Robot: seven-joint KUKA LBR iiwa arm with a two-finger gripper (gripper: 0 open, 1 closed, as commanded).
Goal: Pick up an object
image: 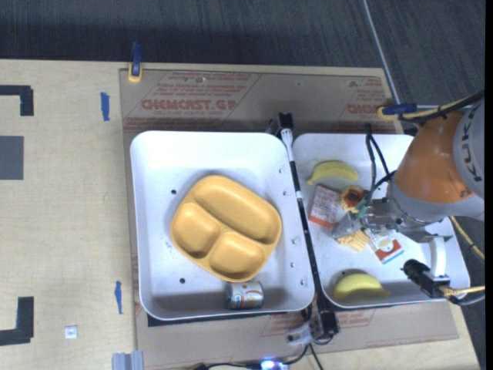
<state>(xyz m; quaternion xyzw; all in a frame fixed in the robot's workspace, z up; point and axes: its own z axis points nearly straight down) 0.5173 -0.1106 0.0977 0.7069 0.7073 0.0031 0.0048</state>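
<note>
My gripper (pixel 363 220) is low in the right bin (pixel 331 262), over a cluster of small items near its middle. Under and beside it lie a pale yellow waffle-like piece (pixel 353 240), a small red and orange item (pixel 353 199) and an orange-and-white packet (pixel 325 205). A red-and-white packet (pixel 387 249) lies just to the gripper's right. A yellow banana (pixel 334 172) rests at the bin's far side and another yellow fruit (pixel 358 285) at its near side. The gripper's tips are hidden among the items.
The left bin (pixel 142 206) holds a large yellow divided tray (pixel 225 226) and a crushed can (pixel 245 294) at its near wall. A ridge between the bins (pixel 299 206) separates them. The arm's orange band (pixel 435 168) hangs over the right bin's right side.
</note>
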